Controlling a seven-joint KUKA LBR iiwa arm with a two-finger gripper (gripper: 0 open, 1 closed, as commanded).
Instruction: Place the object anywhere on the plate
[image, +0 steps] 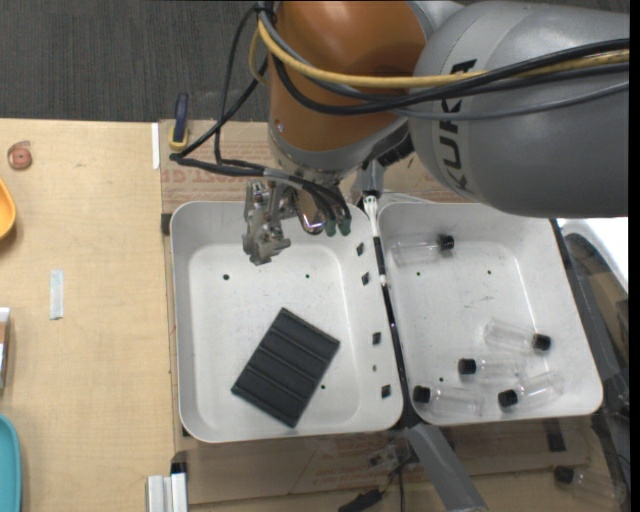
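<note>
Jaws cannot be judged wide or narrow from this slanted view; the gripper hangs over the far part of the left bin, and no object can be made out in it. The plate, a dark ribbed rectangle, lies flat and turned at an angle in the near half of that bin, apart from the gripper and nearer the camera. The candidate objects are clear vials with black caps: one lies near the far wall of the right bin, and several more lie clustered toward its near right corner. In the inspector's judgement, the step in hand depends on whether a vial is carried. If so, the gripper should travel toward the camera until centred over the plate, descend low, and release with the vial's axis along the ribs, since a round vial is likely to roll off. If not, a pick from the right bin is required first, the lone far vial being the least crowded. Legible writing is limited to part of the maker's name, "KU", on the arm; no labels on the vials can be read.
</note>
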